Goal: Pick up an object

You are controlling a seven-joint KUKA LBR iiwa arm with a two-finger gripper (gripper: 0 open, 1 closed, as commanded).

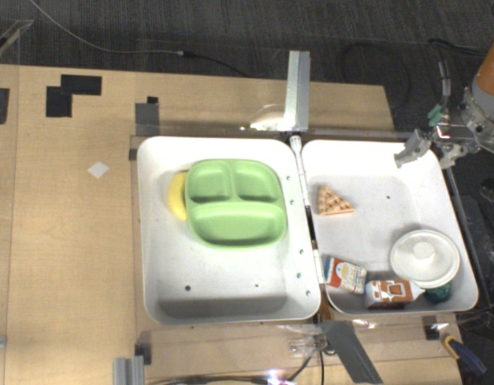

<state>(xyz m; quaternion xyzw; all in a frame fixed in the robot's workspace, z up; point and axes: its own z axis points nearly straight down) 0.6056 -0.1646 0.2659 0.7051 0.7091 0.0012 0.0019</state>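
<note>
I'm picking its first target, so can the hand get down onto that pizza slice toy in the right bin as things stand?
Probably yes. The pizza slice lies alone on bare floor of the right bin, apart from the white bowl and cartons. The hand sits at the bin's far right corner.

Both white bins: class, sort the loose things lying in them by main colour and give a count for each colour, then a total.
Green: 1, the divided tray
Yellow: 1, the piece beside that tray
Orange: 1, the waffle-patterned wedge
White: 1, the round bowl
Printed cartons: 2
Total: 6
</note>
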